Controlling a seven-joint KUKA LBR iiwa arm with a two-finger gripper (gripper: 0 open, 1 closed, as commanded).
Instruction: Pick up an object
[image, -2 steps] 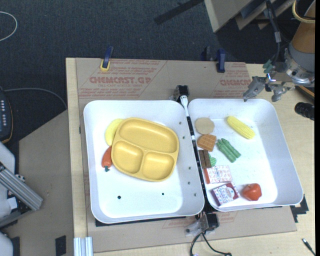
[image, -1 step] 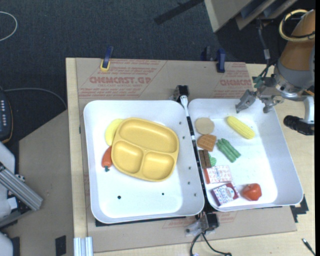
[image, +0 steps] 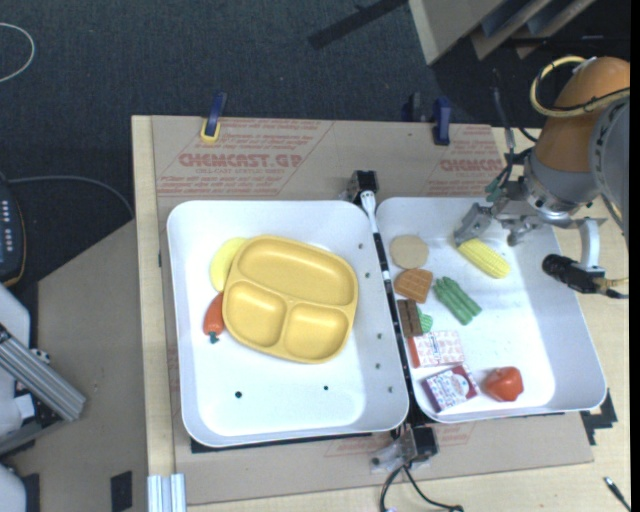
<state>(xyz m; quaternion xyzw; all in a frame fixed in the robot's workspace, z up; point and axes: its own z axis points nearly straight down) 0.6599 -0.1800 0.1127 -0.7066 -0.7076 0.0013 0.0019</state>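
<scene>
Taking the right bin (image: 575, 345) as our landmark, we see at its near edge a red tomato (image: 504, 383) and two red-and-white packets (image: 441, 368), then farther in a green bean pod (image: 458, 299), a brown piece (image: 414, 285) and a tan round piece (image: 408, 250) along its left wall. The yellow corn cob (image: 484, 259) lies toward its far side, with bare white floor on its right half. At the bin's far edge we find the gripper (image: 492, 226) just above the cob, fingers spread, gripping nothing, while left of the bin the yellow divided plate (image: 290, 297) fills the neighbouring bin.
</scene>
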